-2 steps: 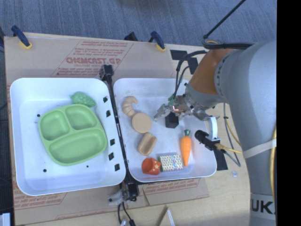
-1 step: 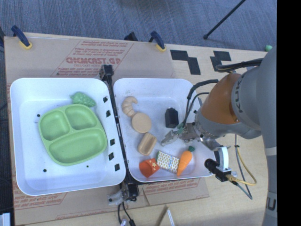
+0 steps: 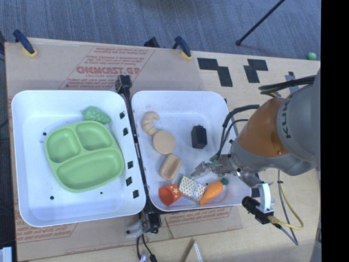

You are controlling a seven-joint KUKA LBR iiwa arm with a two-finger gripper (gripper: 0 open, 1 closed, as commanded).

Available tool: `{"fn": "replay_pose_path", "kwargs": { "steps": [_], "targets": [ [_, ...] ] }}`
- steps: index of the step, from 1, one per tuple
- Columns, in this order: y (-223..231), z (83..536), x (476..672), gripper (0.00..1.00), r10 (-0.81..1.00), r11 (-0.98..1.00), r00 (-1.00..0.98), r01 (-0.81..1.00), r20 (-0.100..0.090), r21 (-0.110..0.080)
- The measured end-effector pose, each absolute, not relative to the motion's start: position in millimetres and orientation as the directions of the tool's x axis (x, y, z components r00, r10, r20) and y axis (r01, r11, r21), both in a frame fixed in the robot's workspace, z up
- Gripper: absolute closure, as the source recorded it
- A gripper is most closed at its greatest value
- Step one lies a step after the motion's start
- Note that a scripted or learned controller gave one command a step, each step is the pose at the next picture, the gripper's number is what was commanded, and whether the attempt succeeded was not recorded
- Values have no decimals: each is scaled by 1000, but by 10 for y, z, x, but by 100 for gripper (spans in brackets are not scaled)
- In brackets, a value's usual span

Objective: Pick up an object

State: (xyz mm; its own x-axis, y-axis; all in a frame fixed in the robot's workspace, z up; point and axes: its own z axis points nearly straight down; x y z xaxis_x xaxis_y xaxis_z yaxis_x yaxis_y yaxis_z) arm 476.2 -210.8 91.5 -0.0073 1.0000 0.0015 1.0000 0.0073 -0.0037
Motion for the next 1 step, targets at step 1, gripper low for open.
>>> {"fn": "replay_pose_path", "kwargs": {
  "steps": [1],
  "targets": [
    [-1796, 916, 5528, 0, 1000, 9, -9, 1000, 1, -3]
  ]
}}
